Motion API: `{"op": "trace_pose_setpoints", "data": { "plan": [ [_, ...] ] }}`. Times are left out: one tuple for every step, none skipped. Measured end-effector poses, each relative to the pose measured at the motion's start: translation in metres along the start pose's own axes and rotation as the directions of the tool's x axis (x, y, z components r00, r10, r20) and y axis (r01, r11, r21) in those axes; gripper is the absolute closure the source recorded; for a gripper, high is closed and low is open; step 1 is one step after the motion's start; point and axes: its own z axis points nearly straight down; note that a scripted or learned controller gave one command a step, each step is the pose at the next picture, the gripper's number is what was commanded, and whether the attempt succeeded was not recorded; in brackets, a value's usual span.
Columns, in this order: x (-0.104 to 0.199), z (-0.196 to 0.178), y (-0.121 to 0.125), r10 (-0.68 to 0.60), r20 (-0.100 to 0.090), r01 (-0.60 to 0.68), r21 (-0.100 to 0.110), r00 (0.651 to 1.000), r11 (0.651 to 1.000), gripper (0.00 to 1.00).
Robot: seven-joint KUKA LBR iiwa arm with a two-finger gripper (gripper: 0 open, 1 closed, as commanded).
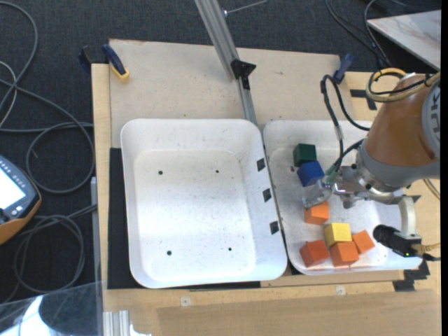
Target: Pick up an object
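Note:
My gripper (316,196) is low in the right bin (280,135), reaching in from the right under the orange-banded arm. Its tip hangs just above a small orange block (317,213) and just below a blue block (309,172). A green block (304,152) lies behind the blue one. Near the bin's front lie a yellow block (337,232) and three more orange blocks (315,252), close together. I see nothing held in the gripper.
The left bin (189,201) stands beside the right one. A slanted metal pole (222,33) rises at the back between the bins. Cables loop around the arm's wrist (336,117), and clamps hold the board's back corners.

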Motion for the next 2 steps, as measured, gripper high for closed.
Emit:
{"op": "trace_pose_setpoints", "data": {
  "plan": [
    [0.001,0.057,0.009,-0.001,0.0,0.001,-0.001,1.0,1.0,0.0],
    [0.001,0.043,0.01,-0.001,0.001,0.001,-0.009,1.0,1.0,1.0]
  ]
}}
